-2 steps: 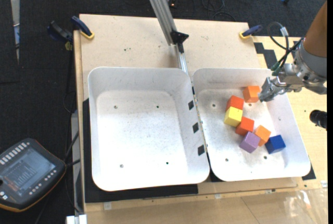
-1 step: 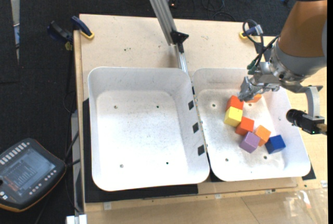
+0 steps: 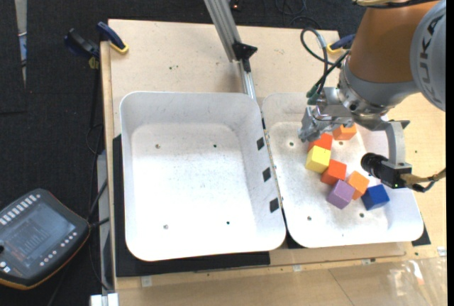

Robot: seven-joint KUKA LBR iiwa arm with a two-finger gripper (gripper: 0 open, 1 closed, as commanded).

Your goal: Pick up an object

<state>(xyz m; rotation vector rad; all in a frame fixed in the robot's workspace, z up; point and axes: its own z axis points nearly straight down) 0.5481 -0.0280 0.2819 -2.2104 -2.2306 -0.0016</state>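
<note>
- A handheld control pendant [image 3: 35, 237] lies off the tabletop's near left corner, partly cut off by the frame's edge, presumably parked within an operator's reach.
- The left white bin [image 3: 191, 173] sits toward the tabletop's near edge; only fine specks show on its floor.
- In the right white bin [image 3: 397, 230], the coloured blocks lie bunched in its middle: a blue block [image 3: 375, 197] nearest the near right corner, a purple block [image 3: 342, 194] just beside it, an orange block [image 3: 359, 182] between and behind them, a red-orange block [image 3: 334, 170], then a yellow block [image 3: 319, 157].
- Another small orange block [image 3: 345, 131] lies toward the bin's far edge, half tucked under the arm's wrist.
- The pincer [image 3: 312, 128] hangs low at the far side of the cluster, just beside the yellow block, apparently lined up on a pick; whether it is parted or closed I cannot tell, and nothing can be seen held in it.
- A black camera-like unit [image 3: 379, 168] on a bracket juts from the wrist over the blocks, hiding part of the bin floor.
- The arm's orange band [image 3: 390, 35] bulks over the tabletop's far right corner.
- A slanted aluminium strut [image 3: 220, 6] crosses the far edge; blue-and-yellow clamps [image 3: 96, 42] grip the far left corner, seemingly pinning the board.
</note>
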